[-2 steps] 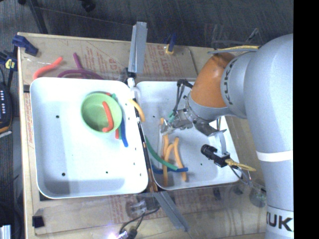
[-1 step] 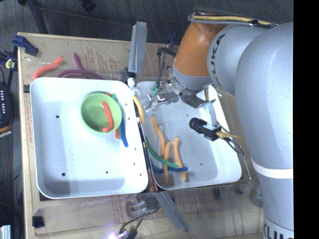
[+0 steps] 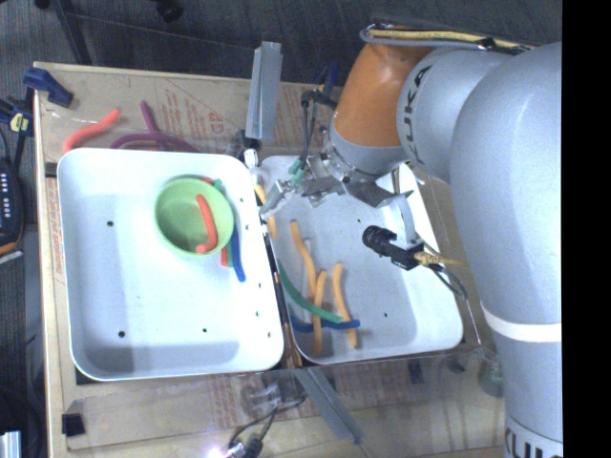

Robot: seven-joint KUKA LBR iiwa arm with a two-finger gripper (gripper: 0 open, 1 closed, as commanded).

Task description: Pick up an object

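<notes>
The grey arm with its orange band point(image 3: 382, 89) reaches over the right bin point(image 3: 420, 322). Its gripper point(image 3: 284, 191) hangs low at that bin's far left corner, close to the wall shared with the left bin. Several orange sticks point(image 3: 307, 260) lie just in front of it on the right bin's floor, with a green tube point(image 3: 298, 299) and a blue piece point(image 3: 307, 326) beside them. In the left bin point(image 3: 134, 294) a green bowl point(image 3: 186, 219) holds a red-orange curved piece point(image 3: 206, 225). A blue strip point(image 3: 236, 263) lies against the bowl's right side.
Behind the left bin, an orange piece point(image 3: 91, 130) and a purple tube point(image 3: 153, 141) lie on the bench. A grey metal bar point(image 3: 263, 89) stands at the back between the bins. A black cable fitting point(image 3: 387, 243) hangs from the wrist over the right bin.
</notes>
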